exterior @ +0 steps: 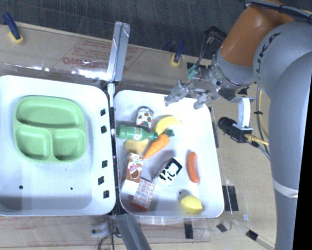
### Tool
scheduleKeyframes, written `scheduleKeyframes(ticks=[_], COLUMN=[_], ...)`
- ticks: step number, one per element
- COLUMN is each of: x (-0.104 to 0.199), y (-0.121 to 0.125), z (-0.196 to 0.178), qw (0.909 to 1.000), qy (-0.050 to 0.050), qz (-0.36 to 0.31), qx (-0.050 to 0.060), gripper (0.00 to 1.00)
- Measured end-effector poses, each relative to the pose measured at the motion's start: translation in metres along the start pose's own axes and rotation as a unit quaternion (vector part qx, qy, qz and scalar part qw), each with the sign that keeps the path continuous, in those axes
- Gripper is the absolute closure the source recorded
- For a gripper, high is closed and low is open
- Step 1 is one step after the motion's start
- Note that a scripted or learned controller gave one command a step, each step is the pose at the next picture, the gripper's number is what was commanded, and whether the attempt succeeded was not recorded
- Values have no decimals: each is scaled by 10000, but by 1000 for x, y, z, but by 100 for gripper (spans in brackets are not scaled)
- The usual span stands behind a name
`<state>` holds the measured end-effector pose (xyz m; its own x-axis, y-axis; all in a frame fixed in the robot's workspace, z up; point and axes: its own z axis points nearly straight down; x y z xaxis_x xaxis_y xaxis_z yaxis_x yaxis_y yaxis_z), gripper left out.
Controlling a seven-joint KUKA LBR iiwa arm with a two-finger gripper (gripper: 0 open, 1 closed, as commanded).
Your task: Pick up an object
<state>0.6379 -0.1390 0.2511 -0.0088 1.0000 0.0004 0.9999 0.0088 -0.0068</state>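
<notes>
My gripper (pixel 188 97) hangs over the far edge of the right bin (pixel 215 156), its two fingers spread apart with nothing between them. Below it in the bin lie a banana (pixel 166 123), a small can (pixel 144 116), a green bottle (pixel 135 132) and a carrot (pixel 157 144). Nearer the front are a sausage (pixel 193 167), a black-and-white packet (pixel 168 171), a lemon (pixel 192 204) and two small cartons (pixel 134 167) (pixel 143 195).
The left bin (pixel 3 188) holds a green divided tray (pixel 51 128). A metal bar (pixel 118 50) rises between the bins at the back. Blue clamps (pixel 12 27) sit on the bench's far edge. The arm's grey body (pixel 284 108) fills the right side.
</notes>
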Motion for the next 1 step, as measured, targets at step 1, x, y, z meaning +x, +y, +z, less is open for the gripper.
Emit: scheduleKeyframes(ticks=[1], x=[-25], y=[-7], z=[160], qw=[9994], qy=[-6], qz=[-332], qx=[-16], gripper=[0])
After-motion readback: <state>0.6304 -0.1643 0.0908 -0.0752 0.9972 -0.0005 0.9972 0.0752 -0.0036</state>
